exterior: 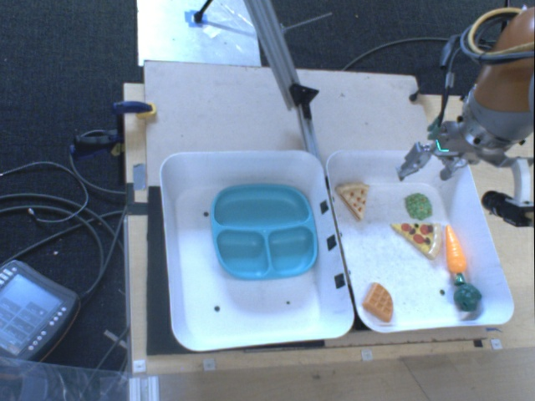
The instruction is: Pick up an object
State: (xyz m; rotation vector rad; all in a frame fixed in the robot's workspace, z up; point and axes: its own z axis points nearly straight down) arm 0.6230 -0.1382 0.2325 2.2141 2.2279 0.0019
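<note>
Toys in your right bin (501, 307) carry no readable writing; above its far rim, your gripper (430, 164) hangs with jaws apart, holding nothing.

One camera looks down aslant, seemingly from the front, on both bins (180, 249).

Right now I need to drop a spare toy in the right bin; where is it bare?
Bare floor lies in the right bin between the small pizza slice, the big pizza slice and the waffle. The right side is crowded: green cookie, carrot, broccoli, with the gripper above.
</note>
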